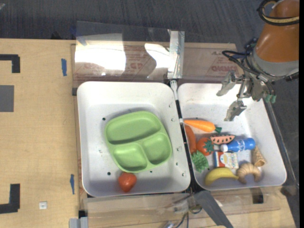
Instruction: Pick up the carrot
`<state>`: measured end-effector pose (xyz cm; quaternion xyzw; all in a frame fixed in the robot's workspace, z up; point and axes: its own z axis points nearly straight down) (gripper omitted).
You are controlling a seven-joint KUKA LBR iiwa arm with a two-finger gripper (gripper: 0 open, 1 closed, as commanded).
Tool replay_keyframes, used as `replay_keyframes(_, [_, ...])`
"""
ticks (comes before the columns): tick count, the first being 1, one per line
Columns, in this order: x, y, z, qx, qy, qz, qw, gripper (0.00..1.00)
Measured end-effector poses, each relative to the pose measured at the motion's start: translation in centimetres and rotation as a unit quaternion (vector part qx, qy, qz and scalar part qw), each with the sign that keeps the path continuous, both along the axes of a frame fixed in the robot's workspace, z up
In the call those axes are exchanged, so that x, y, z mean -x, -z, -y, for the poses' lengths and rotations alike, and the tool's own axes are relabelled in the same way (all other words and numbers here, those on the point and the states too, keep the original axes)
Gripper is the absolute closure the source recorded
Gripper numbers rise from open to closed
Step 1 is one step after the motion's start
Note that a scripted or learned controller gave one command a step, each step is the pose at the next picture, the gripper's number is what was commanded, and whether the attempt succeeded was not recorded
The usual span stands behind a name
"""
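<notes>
I see the carrot (200, 125) lying on its side at the upper edge of the toy pile in the right bin (275, 141), green top pointing right — free on its upper side, so reachable from above. My pincer (233, 99) hangs above the bin's bare back part, spread and pinching nothing — up and right of the carrot.

The gripper (232, 99) hangs open over the right bin (273, 141), with the carrot (200, 125) lying at its seven o'clock near the bin's left wall. In the left bin (90, 127) a green tray (137, 140) sits with a tomato (127, 181) at its six o'clock.
</notes>
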<state>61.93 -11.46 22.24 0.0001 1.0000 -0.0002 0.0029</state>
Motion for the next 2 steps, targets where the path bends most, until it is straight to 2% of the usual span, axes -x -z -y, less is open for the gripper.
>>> replay_keyframes(1, [0.1,11.9,-1.8,0.0009,-0.039,0.003,0.9992,0.0])
replay_keyframes(2, [2.3,13.3,-1.3,-0.0014,0.095,0.003,0.9955,0.0])
